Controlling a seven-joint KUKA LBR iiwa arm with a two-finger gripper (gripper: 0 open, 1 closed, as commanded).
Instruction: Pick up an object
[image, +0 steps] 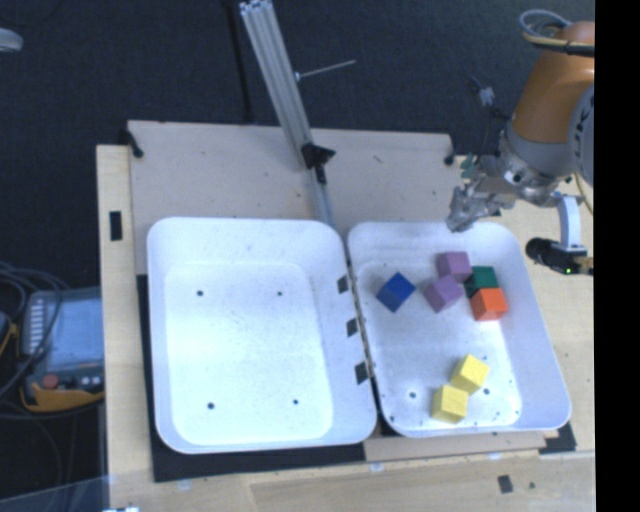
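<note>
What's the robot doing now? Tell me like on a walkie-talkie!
Tool over the right bin's far rim, holding nothing. Blocks untouched: blue, two purple, green, orange, two yellow. Nothing in the way.

Six blocks — two purple blocks (448, 280), two yellow blocks (460, 388), one blue block (396, 292), one green block (484, 277), one orange block (489, 302) — and two white bins (250, 240).

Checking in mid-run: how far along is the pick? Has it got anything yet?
Nothing looks picked yet. The gripper hangs over the far rim of the right bin, with no block seen between its fingers. All blocks lie in that bin: blue, two purple, green, orange, two yellow. Descent and grasp remain.
</note>
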